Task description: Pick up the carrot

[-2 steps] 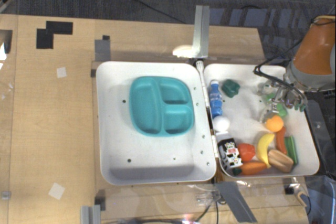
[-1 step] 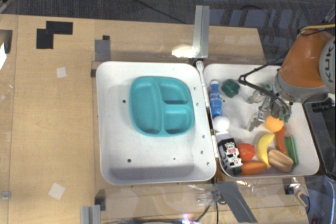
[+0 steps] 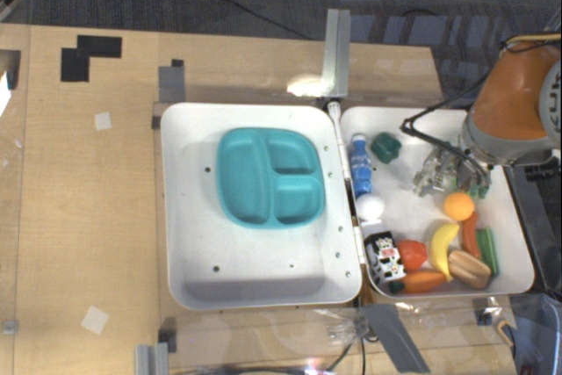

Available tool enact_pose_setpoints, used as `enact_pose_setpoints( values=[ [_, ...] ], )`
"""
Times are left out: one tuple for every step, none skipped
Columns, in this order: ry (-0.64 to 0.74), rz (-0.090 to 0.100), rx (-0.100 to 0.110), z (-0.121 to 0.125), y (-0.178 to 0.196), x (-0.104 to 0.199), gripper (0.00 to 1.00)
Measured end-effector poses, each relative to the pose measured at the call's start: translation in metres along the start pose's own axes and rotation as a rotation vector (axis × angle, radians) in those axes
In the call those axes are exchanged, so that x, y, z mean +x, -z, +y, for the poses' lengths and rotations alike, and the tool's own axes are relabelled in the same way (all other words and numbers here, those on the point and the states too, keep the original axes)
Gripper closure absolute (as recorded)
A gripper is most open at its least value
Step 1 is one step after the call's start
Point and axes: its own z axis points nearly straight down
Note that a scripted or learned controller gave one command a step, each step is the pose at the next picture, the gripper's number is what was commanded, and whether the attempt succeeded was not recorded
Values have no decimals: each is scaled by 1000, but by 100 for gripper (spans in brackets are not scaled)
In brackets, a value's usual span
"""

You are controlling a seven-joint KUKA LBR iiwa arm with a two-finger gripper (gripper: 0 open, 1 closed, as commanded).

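The bench (image 3: pixel 79 215) carries two shallow white bins side by side: the left bin (image 3: pixel 202 268) holds a teal divided plate (image 3: pixel 269 177), and the right bin (image 3: pixel 518 268) holds all the small things. The grey arm with its orange band (image 3: pixel 514 97) reaches in from the right, and its gripper (image 3: pixel 439 178) hangs over the upper middle of the right bin, above bare white floor; the metal fingers point down and nothing sits between them, but their spread is too blurred to judge — I cannot tell whether they are wide or narrow. The carrot (image 3: pixel 425 281) lies at the bin's near edge, towards the left corner, an orange-red body with its long axis running roughly left to right along the front wall. It touches or nearly touches a small black-and-white toy (image 3: pixel 385 255) and a red tomato-like piece (image 3: pixel 413 255) above it, with a banana (image 3: pixel 443 246) and a bread roll (image 3: pixel 468 268) just to its right. Further up are an orange (image 3: pixel 458 206), a blue bottle (image 3: pixel 359 164), a white ball (image 3: pixel 371 208) and a dark green piece (image 3: pixel 385 147). From the gripper the carrot lies well apart — towards the near wall and slightly left — so the coming move likely calls for travel that way, with the fingers closing across the carrot's short width.
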Motion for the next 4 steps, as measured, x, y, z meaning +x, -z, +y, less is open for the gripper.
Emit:
enact_pose_setpoints(
  values=[
    [1311, 5, -6, 8, -14, -9, 100],
    [1604, 9, -8, -53, 71, 13, 100],
    [1669, 16, -13, 4, -4, 110, 100],
    [1662, 31, 6, 12, -9, 103, 100]
  ],
)
